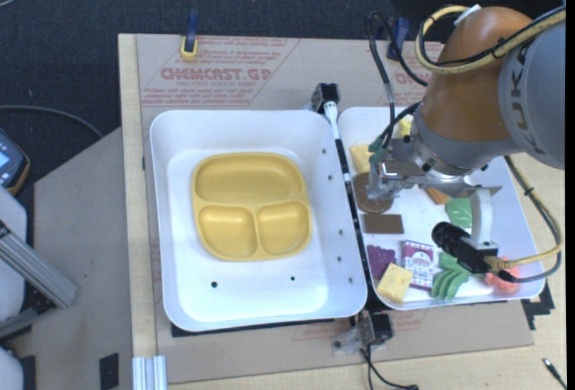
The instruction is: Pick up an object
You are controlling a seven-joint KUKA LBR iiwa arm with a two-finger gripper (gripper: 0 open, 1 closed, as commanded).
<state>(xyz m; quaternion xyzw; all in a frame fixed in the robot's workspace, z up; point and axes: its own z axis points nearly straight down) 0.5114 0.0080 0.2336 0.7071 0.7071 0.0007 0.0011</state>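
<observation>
Camera view shows the hand (377, 190) lowered into the right bin (521, 199), just above a brown disc (367, 196); whether it is open or closed cannot be told. Reaching is the step underway. Next, a firm grip and a straight lift seem needed.

To my left, a yellow plastic three-compartment tray (252, 207) lies flat in the left shallow white bin (171, 226). Both bins rest on a brown cardboard sheet with red lettering (216, 69). A small yellow-and-blue clamp (190, 38) grips its far edge.
</observation>
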